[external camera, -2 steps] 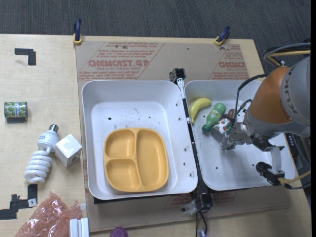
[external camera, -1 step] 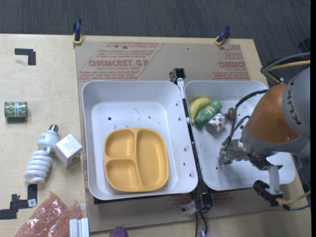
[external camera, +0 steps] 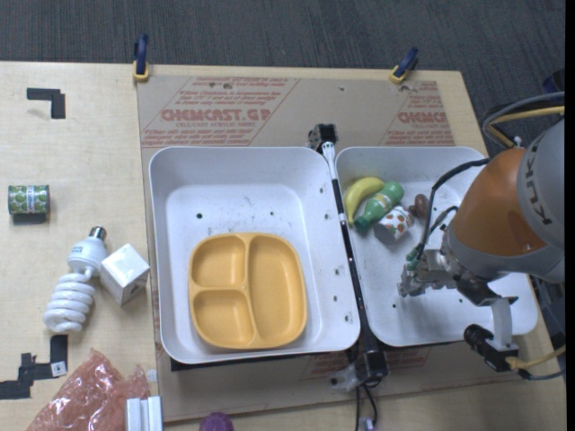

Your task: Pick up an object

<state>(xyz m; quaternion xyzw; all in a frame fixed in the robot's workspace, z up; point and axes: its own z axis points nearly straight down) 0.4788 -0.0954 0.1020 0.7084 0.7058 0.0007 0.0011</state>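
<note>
In the right bin [external camera: 386, 317] a yellow banana [external camera: 361, 189], a green bottle-shaped toy [external camera: 379, 202], a small red and white object [external camera: 394, 224] and a brown piece [external camera: 420, 206] lie clustered at the far side. My gripper [external camera: 415, 279] hangs low over the bin's middle, below and to the right of that cluster, apart from it. Nothing shows between its tips. The arm's orange band [external camera: 492, 214] hides part of the bin's right side.
The left bin [external camera: 171, 241] holds a yellow divided plate [external camera: 248, 289]. Outside the bins on the left lie a spiral light bulb [external camera: 75, 285], a white cube [external camera: 125, 273], a green can [external camera: 29, 199] and a red mesh bag [external camera: 85, 393].
</note>
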